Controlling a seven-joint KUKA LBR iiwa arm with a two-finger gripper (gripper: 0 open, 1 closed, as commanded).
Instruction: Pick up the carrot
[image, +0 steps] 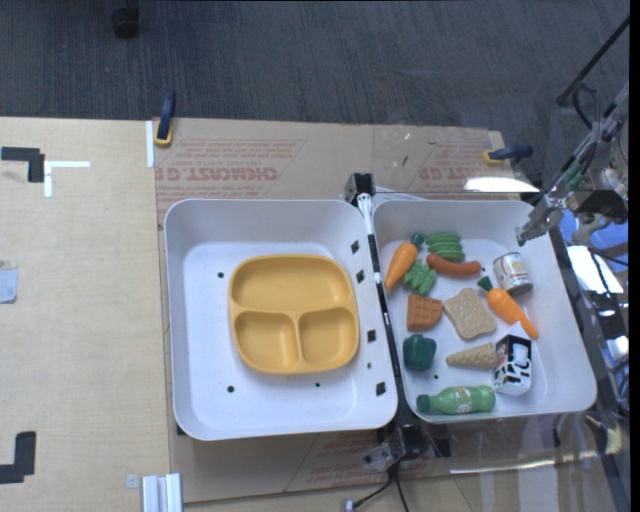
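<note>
2 toy carrots lie near the waffle (423, 313): carrot (400, 263) above-left, another carrot (512, 310) right. Probably light, stiff, slick plastic; grip mid-body across its width. Gripper (532, 226) above-right, opening unclear.

- i see two carrots in the right bin (560, 385), both orange with green tops.
- one carrot (400, 264) lies tilted near the bin's left wall, tip pointing up-right, top toward a waffle.
- the other carrot (512, 309) lies slantwise toward the right side, just below a tin can.
</note>
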